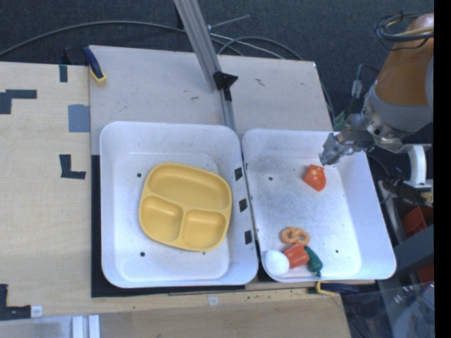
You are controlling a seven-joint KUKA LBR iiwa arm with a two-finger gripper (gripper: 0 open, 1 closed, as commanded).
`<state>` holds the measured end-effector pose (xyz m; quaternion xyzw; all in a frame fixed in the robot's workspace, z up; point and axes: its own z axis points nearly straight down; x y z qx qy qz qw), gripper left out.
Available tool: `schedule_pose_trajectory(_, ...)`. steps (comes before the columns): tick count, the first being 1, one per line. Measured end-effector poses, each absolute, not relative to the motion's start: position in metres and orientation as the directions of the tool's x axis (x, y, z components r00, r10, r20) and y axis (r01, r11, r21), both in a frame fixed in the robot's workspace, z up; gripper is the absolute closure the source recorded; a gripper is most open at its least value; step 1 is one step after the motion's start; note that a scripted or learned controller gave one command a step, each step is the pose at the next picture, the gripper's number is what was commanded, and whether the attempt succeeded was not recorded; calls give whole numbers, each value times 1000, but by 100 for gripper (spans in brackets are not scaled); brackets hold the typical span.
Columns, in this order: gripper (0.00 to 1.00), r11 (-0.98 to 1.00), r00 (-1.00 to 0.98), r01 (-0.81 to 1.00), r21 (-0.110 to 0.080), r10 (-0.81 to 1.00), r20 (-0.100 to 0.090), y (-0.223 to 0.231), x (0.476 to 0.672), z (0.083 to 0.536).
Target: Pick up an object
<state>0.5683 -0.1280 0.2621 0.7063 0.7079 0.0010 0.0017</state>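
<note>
Grey and orange, the arm (pixel 402 83) reaches in over the right bin's (pixel 366 210) far right corner; its gripper (pixel 331 153) hangs low there, fingers pointing down and toward the left; whether they are spread or pressed together I cannot tell; nothing shows between them. Just beside the tip, toward the near edge, lies an orange-red pepper (pixel 315 177), apart from the gripper, its long axis running roughly far to near. At the same bin's near left corner sit a pretzel (pixel 294 235), a white egg (pixel 276 262) and a red and green vegetable (pixel 301 257), bunched together. The left bin (pixel 120 189) carries a yellow divided plate (pixel 185 206) near its middle.
</note>
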Motion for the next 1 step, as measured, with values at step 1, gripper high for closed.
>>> schedule_pose_trajectory(1,100,7,-7,1000,-2,1000,2,-65,556,256)
